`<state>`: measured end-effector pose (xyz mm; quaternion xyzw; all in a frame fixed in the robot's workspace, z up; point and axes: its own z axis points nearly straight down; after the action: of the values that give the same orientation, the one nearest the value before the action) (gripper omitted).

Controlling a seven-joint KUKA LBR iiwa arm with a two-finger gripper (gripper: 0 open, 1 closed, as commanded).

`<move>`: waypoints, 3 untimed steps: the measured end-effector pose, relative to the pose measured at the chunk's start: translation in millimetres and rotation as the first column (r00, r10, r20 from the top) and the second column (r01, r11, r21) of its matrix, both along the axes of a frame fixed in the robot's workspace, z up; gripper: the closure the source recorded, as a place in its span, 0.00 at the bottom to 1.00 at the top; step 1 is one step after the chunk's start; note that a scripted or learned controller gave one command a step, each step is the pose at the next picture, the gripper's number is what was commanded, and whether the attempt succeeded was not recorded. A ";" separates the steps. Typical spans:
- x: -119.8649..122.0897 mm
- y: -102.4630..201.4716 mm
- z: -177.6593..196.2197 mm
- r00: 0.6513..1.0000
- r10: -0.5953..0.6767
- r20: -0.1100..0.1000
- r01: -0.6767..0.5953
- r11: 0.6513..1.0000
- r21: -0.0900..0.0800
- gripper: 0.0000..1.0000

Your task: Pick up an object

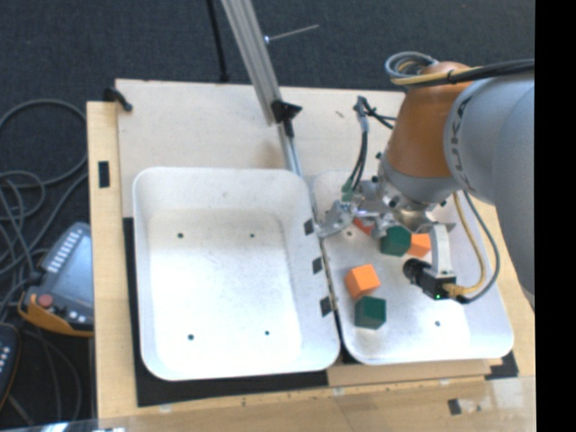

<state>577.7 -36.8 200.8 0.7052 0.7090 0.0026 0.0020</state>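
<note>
I see the left bin with wide free floor. In the right bin, an orange cube and green cube sit skewed, near its left wall. The gripper hangs above another green block; I cannot tell its finger state.

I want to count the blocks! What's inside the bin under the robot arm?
The right bin holds an orange cube, a green cube, and another green and orange piece partly under the arm, which may cover more.
</note>
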 end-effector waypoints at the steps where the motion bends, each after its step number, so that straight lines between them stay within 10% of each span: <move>1: -7.9 -43.9 -3.7 1.000 -0.009 -0.006 0.009 1.000 -0.004 0.00; 2: 59.6 -58.3 -103.5 1.000 -0.003 -0.011 0.003 1.000 -0.003 0.00; 3: 88.7 -37.7 1.8 1.000 -0.001 0.005 0.001 1.000 -0.002 0.00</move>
<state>666.4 -74.5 202.6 0.7057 0.7085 0.0035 0.0043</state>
